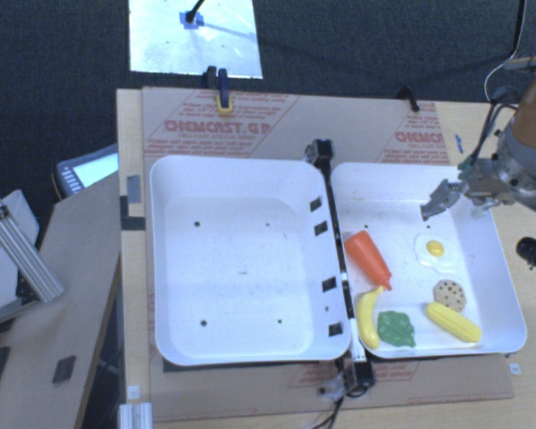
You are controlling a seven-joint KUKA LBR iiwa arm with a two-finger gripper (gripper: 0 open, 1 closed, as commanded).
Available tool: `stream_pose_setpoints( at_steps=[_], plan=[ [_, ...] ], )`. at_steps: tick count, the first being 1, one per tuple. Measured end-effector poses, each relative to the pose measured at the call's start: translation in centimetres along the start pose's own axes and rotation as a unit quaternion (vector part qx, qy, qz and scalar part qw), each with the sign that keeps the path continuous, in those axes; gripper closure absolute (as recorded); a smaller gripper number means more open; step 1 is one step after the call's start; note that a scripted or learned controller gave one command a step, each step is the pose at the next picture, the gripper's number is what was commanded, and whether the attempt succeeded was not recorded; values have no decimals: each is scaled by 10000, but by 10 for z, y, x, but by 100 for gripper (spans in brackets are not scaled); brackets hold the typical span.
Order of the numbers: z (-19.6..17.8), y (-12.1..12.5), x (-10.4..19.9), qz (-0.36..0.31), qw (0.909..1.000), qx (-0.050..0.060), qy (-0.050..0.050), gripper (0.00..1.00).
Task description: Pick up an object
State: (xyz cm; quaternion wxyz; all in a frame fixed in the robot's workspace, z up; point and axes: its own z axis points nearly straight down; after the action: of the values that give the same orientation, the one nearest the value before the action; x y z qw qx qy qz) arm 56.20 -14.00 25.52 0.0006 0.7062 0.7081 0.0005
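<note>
The right bin [384, 199] holds several toy foods. An orange carrot [368, 256] lies near the divider, and a fried egg [433, 249] sits to its right. In the front part are a cookie [448, 294], a yellow corn cob [454, 323], a banana [368, 318] and a green leafy piece [396, 328]. My gripper [436, 200] hangs over the bin's back right part, above and behind the egg, apart from every object. I see nothing in it.
The left bin [241, 266] sits beside the right one, with black clips [322, 231] along the shared wall. A cardboard sheet [277, 119] lies under both bins. A yellow clamp [223, 96] is at the back.
</note>
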Motion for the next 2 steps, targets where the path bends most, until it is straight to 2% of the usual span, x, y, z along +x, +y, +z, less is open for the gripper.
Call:
stream_pose_setpoints(
  at_steps=[1,2],
  plan=[
    [-4,65,25,-25,10000,-31,-4,0],
    [-91,15,54,-20,10000,-21,3,0]
  ],
)
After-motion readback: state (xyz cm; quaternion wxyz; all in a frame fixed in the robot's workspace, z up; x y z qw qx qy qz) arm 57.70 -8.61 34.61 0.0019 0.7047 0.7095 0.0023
